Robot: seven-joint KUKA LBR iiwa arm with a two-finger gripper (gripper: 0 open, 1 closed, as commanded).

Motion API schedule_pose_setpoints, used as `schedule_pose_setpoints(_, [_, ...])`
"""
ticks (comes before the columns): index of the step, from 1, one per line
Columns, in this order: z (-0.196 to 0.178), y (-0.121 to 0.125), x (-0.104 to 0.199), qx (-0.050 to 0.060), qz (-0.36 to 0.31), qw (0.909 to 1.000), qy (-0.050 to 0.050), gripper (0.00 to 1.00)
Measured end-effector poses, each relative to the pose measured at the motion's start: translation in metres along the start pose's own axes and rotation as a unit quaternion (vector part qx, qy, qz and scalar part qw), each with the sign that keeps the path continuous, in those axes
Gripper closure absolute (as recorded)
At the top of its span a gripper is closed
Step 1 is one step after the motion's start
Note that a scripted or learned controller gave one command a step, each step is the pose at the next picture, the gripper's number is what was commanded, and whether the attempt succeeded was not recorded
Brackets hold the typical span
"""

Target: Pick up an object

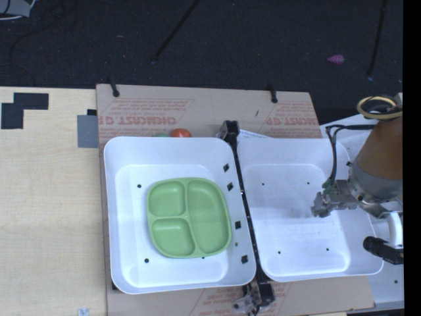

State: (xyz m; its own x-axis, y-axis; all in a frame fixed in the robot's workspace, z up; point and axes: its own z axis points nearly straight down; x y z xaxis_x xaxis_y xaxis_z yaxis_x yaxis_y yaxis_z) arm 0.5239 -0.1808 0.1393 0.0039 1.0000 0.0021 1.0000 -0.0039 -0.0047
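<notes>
Green divided plate [189, 217] lies flat on the floor of the left bin [125, 176], roughly centred, tilted slightly off square with the bin walls. Three compartments visible: two smaller ones on its left half, one longer one along its right side; all three hold nothing I can make out. Plate touches no wall of the bin. Right bin [289, 255] sits edge to edge with the left one, the two joined along a dark clamp strip [238, 196] running from the far rim to the near rim. Small dark dots mark the floors of both bins. Pincer [323, 205] hangs low over the right bin's right portion, near that bin's right wall, well apart from the plate; its fingers are too small and dark against the mechanism to read, so cannot tell how far open, and nothing can be made out in its grip. Arm [385, 157] enters from the right, orange band above the wrist. A small red-orange object [180, 133] sits just beyond the far rim of the left bin, on the cardboard sheet [197, 110] under both bins. Cardboard rests on the pale wood bench [46, 209].
</notes>
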Motion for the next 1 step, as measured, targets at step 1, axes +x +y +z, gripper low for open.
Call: schedule_pose_setpoints(1, [-0.0623, 0.0028, -0.0053, -0.004, -0.003, 1.0, -0.002, 1.0])
